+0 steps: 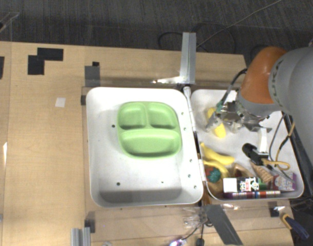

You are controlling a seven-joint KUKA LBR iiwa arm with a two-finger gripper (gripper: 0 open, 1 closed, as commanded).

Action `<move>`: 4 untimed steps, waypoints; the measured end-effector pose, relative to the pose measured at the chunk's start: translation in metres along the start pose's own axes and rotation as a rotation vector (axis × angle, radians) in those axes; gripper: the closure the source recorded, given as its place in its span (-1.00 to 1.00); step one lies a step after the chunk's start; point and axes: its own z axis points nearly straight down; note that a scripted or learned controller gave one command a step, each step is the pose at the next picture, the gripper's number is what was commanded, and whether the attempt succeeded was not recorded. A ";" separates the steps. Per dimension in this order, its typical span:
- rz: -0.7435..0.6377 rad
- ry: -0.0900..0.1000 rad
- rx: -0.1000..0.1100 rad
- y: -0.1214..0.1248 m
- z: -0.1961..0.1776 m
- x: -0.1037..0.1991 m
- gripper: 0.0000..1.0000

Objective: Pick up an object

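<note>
My gripper hangs low in the upper half of the right bin, reaching in from the right under the grey arm and its orange band. A small yellow object lies directly below and left of it, partly covered by the gripper. Whether it is touching the gripper I cannot tell. A yellow banana lies lower in the same bin. Beside the banana sits a teal ball.
The left bin holds a green divided plate. Along the right bin's front wall lie a white box, a marker and several small mixed items. A metal post stands behind the bins.
</note>
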 end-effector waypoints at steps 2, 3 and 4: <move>-0.056 0.000 0.007 -0.004 -0.096 0.069 -1.00; -0.191 -0.001 0.005 0.012 -0.096 0.021 -1.00; -0.441 -0.001 -0.002 0.017 0.000 0.002 -1.00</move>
